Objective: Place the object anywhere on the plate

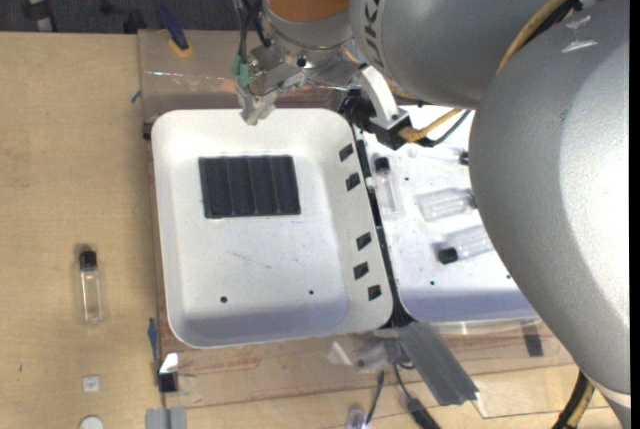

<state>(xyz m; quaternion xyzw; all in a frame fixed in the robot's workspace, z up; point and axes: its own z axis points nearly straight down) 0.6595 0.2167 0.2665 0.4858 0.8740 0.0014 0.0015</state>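
Note:
A black ribbed rectangular plate [250, 185] lies flat in the left white bin [190, 307], toward its far half. My gripper [256, 106] hangs over the far edge of that bin, just beyond the plate's far side, and I see nothing clearly held in it. Several clear vials with dark caps lie in the right bin [470, 302]: one [384, 181] near the divider, one [443, 205] in the middle, one [461, 248] closer to the front. The arm's large grey body covers most of the right bin.
Another clear vial with a black cap [90, 285] lies on the wooden bench, left of the bins. A blue clip [177, 39] sits at the bench's far edge. Black tabs [362, 241] line the divider between the bins.

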